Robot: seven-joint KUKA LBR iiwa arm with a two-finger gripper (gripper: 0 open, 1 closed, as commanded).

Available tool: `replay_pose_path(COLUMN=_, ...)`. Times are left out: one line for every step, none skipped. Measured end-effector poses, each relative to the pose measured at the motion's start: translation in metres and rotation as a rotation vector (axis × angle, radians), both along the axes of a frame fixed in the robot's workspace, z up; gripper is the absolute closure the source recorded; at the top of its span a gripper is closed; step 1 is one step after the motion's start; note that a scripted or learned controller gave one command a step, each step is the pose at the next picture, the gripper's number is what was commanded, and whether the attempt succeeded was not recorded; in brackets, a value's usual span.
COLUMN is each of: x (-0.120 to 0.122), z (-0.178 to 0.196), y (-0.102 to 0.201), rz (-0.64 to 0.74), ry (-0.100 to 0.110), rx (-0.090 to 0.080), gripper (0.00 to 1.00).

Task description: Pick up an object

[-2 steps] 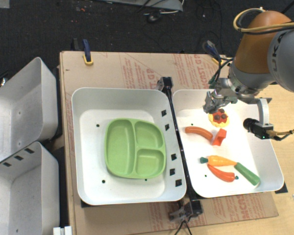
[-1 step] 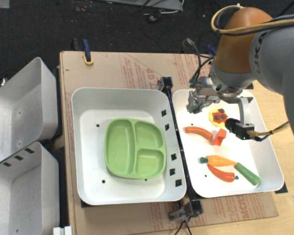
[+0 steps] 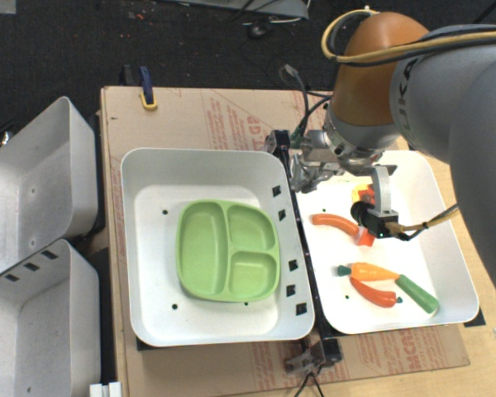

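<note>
The right bin (image 3: pixel 446 222) holds several toy foods. A red-orange chili (image 3: pixel 337 223) lies near its left side. Toward the front lie a carrot (image 3: pixel 369 271), a red pepper (image 3: pixel 375 294) and a green cucumber (image 3: pixel 418 294). A small orange and yellow piece (image 3: pixel 364 194) is partly hidden under the arm's fittings. My gripper (image 3: pixel 312 169) hangs over the back left corner of the right bin, close to the wall between the two bins and above and behind the chili. No object shows between its parts.
A green divided plate (image 3: pixel 228 251) lies in the left bin (image 3: pixel 140 222). The arm's grey body and orange band (image 3: pixel 380 52) cover the back right of the bench. Two spare white bins (image 3: pixel 33 180) stand off the bench at the left.
</note>
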State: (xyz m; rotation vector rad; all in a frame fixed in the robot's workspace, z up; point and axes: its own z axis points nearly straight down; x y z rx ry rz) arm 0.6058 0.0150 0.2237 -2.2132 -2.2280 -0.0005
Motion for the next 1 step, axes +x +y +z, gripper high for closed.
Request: replay_pose_path(x=-0.0015, z=-0.0048, y=0.0576, rz=0.001, ry=0.0, rx=0.0, gripper=1.0)
